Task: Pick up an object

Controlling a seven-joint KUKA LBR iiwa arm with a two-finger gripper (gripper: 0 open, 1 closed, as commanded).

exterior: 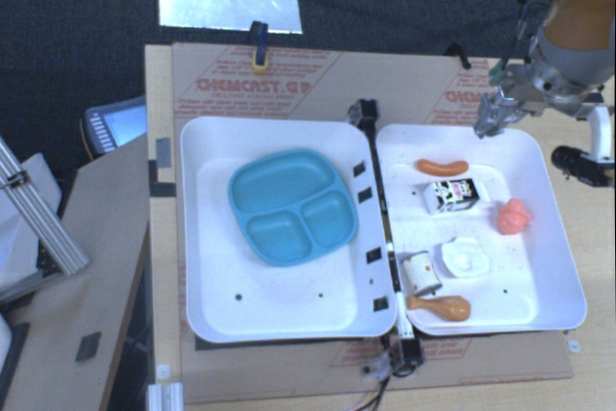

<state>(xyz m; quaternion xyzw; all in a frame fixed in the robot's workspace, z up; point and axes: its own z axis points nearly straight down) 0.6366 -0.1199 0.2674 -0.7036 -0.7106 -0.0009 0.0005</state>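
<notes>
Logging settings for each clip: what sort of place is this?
Likely a robotics lab bench for grasping trials: a robot arm reaches over two white bins, one holding toy food such as a hot dog, the other a blue divided plate.

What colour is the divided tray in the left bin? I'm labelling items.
Light blue, plain; the tray shows clearly in the camera view.

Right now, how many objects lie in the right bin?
6: hot dog at the far side, milk carton, pink toy, white cup, small can, drumstick nearest.
</notes>
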